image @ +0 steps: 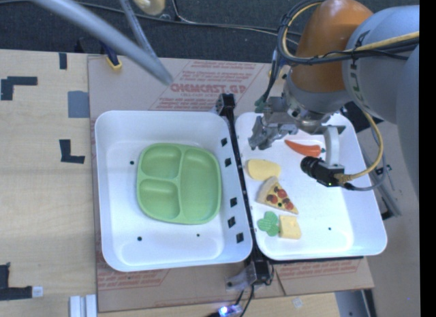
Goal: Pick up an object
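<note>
Cheese cube [290, 228] sits frontmost; you can't tell the gripper [262, 136] opening, so centre over the pale slice [262, 168] before descending

Two white bins sit side by side: the left bin [112, 172] and the right bin [354, 227]. The left one holds one green tray [179, 183], which has three compartments. The right one holds five toy foods: one red-orange pepper [303, 148], one pale yellow piece [263, 169], one pizza slice [276, 195], one green piece [268, 224] and one yellow cheese block [290, 228]. One arm [354, 43] reaches in, bearing one gripper [262, 136].
</note>
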Robot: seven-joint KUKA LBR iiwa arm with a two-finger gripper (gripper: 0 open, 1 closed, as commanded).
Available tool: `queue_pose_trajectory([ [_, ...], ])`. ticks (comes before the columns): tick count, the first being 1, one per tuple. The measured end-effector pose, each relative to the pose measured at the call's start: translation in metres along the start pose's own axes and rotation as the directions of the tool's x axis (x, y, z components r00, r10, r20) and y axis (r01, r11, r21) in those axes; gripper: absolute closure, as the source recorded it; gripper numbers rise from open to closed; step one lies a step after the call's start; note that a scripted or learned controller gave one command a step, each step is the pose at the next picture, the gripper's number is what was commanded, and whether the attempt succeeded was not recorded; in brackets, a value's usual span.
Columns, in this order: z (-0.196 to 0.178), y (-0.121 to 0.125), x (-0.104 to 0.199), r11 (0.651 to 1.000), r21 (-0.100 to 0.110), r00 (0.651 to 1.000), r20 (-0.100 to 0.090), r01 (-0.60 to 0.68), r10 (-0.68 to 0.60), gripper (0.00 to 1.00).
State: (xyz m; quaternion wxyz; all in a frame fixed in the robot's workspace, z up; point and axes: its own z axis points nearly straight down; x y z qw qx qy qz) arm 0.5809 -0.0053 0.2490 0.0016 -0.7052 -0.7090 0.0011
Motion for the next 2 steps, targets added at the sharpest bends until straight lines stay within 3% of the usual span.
queue_pose_trajectory([
  [1,0.012,-0.022,0.054,1.000,0.000,1.000,0.000,0.000,0.000,1.00],
  [2,0.013,-0.054,0.089,1.000,0.001,1.000,0.000,-0.001,0.001,1.00],
])
